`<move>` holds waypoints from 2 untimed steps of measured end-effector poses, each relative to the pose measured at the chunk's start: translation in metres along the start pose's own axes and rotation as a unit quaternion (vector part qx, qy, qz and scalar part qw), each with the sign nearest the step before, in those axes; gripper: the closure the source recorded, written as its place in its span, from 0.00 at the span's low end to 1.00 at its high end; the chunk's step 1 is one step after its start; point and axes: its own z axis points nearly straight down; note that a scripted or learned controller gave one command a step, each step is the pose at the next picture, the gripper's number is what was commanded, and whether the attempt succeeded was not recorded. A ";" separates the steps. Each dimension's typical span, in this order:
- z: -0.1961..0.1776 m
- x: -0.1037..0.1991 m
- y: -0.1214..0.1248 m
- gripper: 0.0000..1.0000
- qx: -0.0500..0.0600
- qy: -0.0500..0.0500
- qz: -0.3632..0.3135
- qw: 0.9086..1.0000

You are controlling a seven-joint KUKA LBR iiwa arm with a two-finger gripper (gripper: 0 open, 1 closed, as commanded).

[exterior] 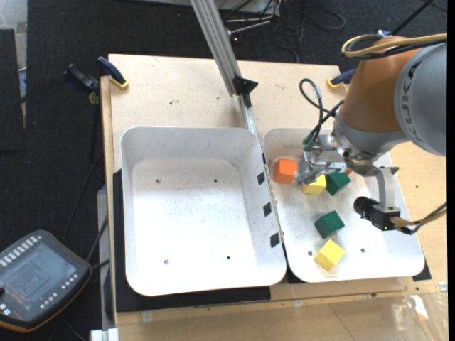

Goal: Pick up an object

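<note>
Nearest the lens, a yellow cube (328, 254) lies toward the front edge of the right bin (398, 265), with a green cube (329, 224) just behind it. Farther back in that bin, my pincer (311, 175) hangs low over a second yellow block (315, 185), a second green block (338, 182) touching that block's right side and an orange cube (286, 170) just to its left (whether my pincer is spread or pressed together, I cannot tell). Beside the right bin sits the left bin (142, 148).
</note>
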 end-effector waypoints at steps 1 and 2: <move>-0.006 0.061 -0.006 1.00 0.001 0.000 -0.001 1.000; -0.017 0.113 -0.011 1.00 0.000 0.000 -0.001 1.000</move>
